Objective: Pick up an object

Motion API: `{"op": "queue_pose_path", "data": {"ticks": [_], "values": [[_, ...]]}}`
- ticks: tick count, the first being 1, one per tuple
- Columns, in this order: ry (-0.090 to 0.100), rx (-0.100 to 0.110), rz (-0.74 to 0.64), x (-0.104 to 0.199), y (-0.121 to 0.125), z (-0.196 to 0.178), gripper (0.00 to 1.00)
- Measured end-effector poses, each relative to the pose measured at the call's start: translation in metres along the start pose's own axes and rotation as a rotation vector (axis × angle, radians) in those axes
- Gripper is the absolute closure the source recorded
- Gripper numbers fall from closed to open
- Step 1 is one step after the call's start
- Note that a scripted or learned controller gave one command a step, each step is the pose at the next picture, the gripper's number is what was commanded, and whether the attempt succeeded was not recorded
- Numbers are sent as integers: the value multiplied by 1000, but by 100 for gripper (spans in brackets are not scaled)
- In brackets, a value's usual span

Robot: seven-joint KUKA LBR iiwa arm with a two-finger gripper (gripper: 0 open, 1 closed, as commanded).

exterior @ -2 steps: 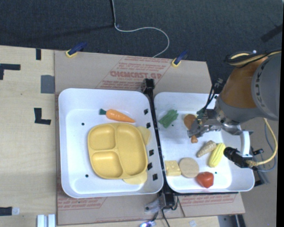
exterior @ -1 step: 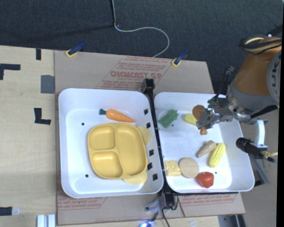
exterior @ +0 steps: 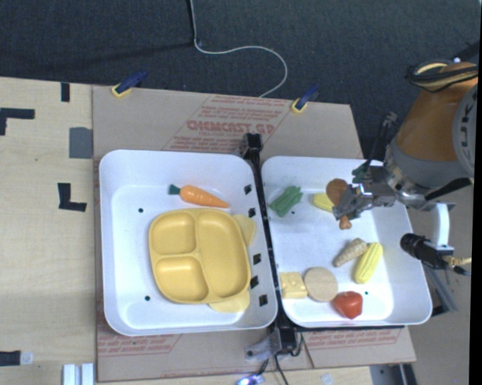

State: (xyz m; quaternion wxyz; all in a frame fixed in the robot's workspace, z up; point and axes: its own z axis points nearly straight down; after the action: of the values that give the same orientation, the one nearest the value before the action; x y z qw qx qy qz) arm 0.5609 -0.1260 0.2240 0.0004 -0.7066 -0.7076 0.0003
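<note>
The arm (exterior: 437, 127) enters from the right edge of the camera view, its orange band uppermost and its grey wrist angled down and leftward over the upper right part of the right bin (exterior: 395, 308). The pincer (exterior: 348, 209) sits low over that bin's upper area, next to a brown rounded item (exterior: 337, 188) and a small yellow piece (exterior: 323, 202); a small brown stub (exterior: 346, 224) shows directly below the fingertips. Whether the pincer is spread, narrowed or gripping anything cannot be told, since its dark parts merge with the items beneath. Candidate objects in the right bin: a green piece (exterior: 286, 200) near the divider at upper left, a tan ridged item (exterior: 350, 251) touching a yellow corn cob (exterior: 368, 262) at centre right, a round beige disc (exterior: 321, 283) beside a pale yellow block (exterior: 293, 285) along the lower edge, and a red item (exterior: 348, 304) at the lower right. The left bin (exterior: 113, 246) holds a yellow 3-compartment tray (exterior: 198, 254) lying on a pale yellow sheet (exterior: 241, 225), with an orange carrot (exterior: 200, 196) just above the tray. Both bins rest on a cardboard sheet (exterior: 220, 124) on the tabletop (exterior: 34, 244), held by 2 blue and yellow clips (exterior: 129, 83) at its top edge. A white cable (exterior: 253, 58) loops across the dark floor above.
</note>
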Motion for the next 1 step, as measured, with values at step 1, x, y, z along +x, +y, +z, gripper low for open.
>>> {"op": "queue_pose_path", "data": {"ticks": [1], "values": [[2, 2, -5, 54, 13, 11, 100]]}}
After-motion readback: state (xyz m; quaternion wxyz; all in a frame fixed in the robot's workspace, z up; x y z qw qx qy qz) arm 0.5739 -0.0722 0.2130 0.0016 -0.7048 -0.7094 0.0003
